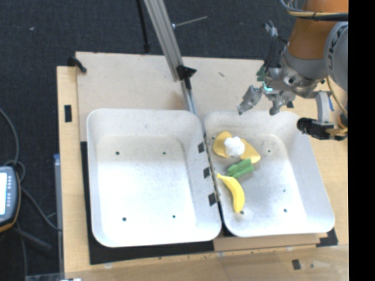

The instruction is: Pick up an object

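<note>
The right bin (304,174) holds a small pile near its left wall: a white ball-like piece (234,146) on a flat yellow piece (222,144), a green object (241,168) just below, and a yellow banana (233,192) nearest the front. My gripper (261,102) hangs above the bin's back rim, up and to the right of the pile. Its two fingers are spread apart with nothing between them.
The left bin (146,174) lies beside the right one. A slanted aluminium rail (167,37) runs from the top down to the gap between the bins. A black fitting (316,127) sits at the right bin's far right rim.
</note>
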Robot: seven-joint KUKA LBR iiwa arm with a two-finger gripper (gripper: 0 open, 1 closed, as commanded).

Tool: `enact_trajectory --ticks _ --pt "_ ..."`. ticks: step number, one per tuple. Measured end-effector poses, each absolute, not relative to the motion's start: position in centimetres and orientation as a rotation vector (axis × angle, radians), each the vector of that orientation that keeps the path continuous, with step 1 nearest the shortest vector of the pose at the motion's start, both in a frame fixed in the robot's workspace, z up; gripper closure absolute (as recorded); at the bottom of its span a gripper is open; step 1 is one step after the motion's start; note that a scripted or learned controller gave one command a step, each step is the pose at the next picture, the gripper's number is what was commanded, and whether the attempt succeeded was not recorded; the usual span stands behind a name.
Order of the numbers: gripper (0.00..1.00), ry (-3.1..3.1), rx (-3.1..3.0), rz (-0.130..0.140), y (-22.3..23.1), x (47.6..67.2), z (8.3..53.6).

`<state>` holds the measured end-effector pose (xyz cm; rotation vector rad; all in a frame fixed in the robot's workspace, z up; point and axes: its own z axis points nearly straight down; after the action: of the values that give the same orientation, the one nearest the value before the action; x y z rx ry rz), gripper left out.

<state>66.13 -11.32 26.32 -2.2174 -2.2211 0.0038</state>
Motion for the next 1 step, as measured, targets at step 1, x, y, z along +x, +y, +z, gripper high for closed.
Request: enact_trajectory --ticks 1 --pt "0.00 -2.226 -2.219 0.001 -11.35 66.20 26.64"
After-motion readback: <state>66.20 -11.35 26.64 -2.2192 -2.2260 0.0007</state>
